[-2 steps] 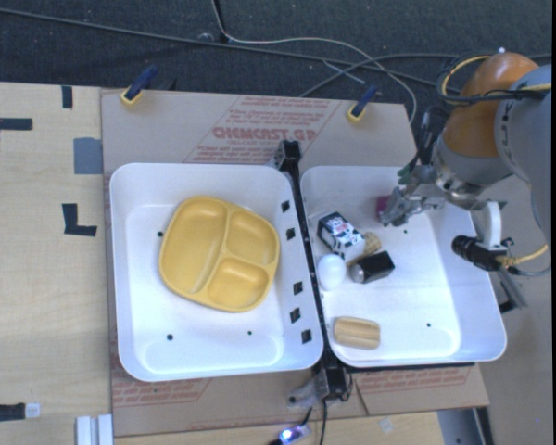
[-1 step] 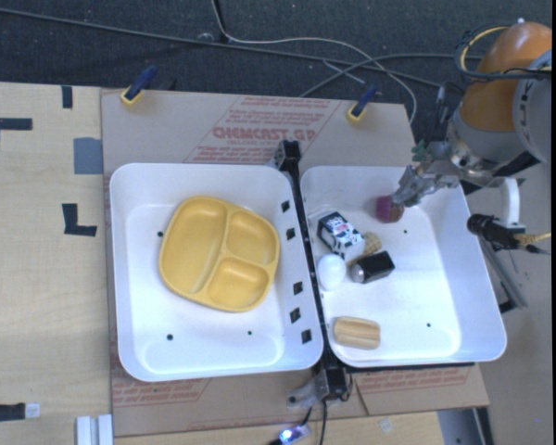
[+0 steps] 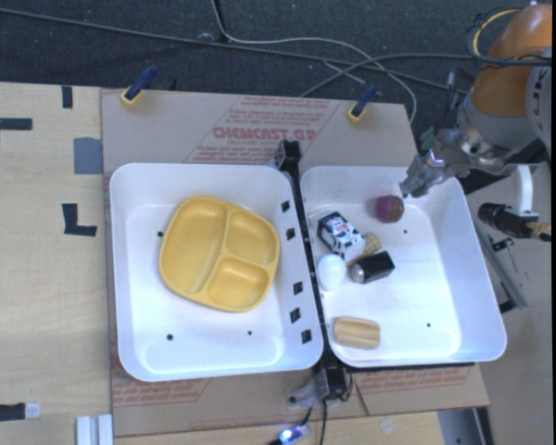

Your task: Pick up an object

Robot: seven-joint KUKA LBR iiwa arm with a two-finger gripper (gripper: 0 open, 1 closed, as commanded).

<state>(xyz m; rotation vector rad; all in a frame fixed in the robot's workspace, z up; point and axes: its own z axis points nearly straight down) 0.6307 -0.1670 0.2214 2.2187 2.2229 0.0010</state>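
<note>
Reaching arm: the grey arm comes in from the right, its orange band high in the corner, and the gripper (image 3: 415, 185) hangs over the far right part of the right bin (image 3: 463, 276).
Gripper state: cannot tell whether it is released or clenched (the tip is small and dark against the bin wall); nothing can be made out in its grasp.
Nearest object: a dark reddish-purple ball (image 3: 389, 209) lies on the bin floor just beside the gripper tip, toward the lower left of it, apart from it as far as can be seen.
Middle cluster: a black and white toy (image 3: 339, 233) sits near the divider; a small tan piece (image 3: 372, 243) lies just beside it; a black cylinder (image 3: 371, 267) lies on its side below that, and a white round object (image 3: 332, 272) rests to its left, close against the cylinder.
Near edge: a tan block with rounded ends (image 3: 356, 332) lies flat by the front wall of the right bin, well apart from the cluster.
Left bin: the left bin (image 3: 134, 276) holds a yellow divided plate (image 3: 220, 252), lying flat, with three compartments.
Bench: both bins rest on a brown cardboard sheet (image 3: 250, 128) fixed at the back by two yellow and blue clamps (image 3: 139, 84); cables run across the dark surface behind.
</note>
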